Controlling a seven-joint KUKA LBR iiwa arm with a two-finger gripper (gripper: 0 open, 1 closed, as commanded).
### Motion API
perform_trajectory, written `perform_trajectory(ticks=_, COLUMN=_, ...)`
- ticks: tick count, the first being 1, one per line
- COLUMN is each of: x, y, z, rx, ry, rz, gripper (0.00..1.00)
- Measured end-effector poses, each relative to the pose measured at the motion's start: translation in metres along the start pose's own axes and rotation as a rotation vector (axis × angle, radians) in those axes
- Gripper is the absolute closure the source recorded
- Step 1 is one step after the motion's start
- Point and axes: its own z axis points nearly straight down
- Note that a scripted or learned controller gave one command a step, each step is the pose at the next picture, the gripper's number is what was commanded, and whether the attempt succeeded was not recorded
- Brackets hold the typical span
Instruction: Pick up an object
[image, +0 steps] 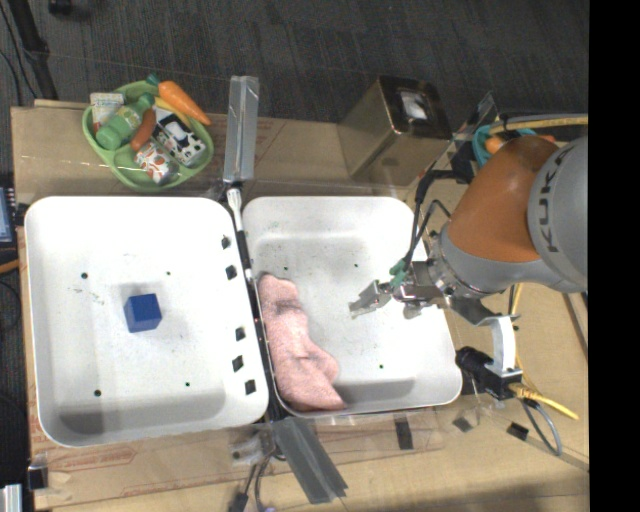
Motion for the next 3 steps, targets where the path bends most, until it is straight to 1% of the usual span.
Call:
perform_trajectory(ticks=1, x=0.045, y=0.019, z=0.121, rx=-0.008, ry=-0.001, rz=-0.034, gripper=0.0)
perform_trajectory(ticks=2, x=0.056, y=0.082, z=0.12, rx=-0.007, ry=-0.003, rz=-0.165, gripper=0.0)
perform_trajectory(ticks=3, x=0.059, y=0.025, z=0.121, rx=-0.006, ry=-0.004, rz=-0.196, gripper=0.0)
